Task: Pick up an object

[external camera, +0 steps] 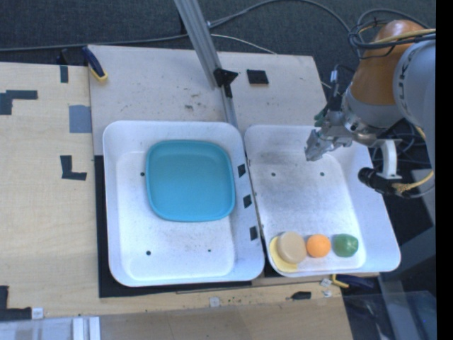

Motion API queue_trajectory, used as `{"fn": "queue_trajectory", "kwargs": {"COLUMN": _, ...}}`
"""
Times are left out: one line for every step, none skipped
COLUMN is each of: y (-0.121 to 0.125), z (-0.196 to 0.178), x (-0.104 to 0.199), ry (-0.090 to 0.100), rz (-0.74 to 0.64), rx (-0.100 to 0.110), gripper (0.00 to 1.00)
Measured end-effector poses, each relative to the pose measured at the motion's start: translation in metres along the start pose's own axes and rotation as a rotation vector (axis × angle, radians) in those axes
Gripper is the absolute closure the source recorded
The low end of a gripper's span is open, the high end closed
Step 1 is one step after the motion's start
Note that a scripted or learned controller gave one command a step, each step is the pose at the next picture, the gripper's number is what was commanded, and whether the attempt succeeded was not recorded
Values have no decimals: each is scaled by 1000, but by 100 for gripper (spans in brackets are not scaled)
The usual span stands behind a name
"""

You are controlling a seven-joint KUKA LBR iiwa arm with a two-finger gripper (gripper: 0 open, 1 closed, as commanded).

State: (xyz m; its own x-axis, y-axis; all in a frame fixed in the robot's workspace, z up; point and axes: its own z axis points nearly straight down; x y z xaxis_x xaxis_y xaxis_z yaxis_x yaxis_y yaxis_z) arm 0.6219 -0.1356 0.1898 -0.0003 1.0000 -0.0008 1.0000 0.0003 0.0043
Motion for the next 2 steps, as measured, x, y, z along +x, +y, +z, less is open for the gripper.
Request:
{"fn": "queue_trajectory", "kwargs": {"y": -8, "z": -50, "x": -4, "ry": 0, "rz": 0, "rx": 1, "gripper": 100}}
{"fn": "queue_trajectory", "kwargs": {"y": -8, "z": -75, "x": -3, "ry": 1, "rz": 0, "rx": 3, "gripper": 100}}
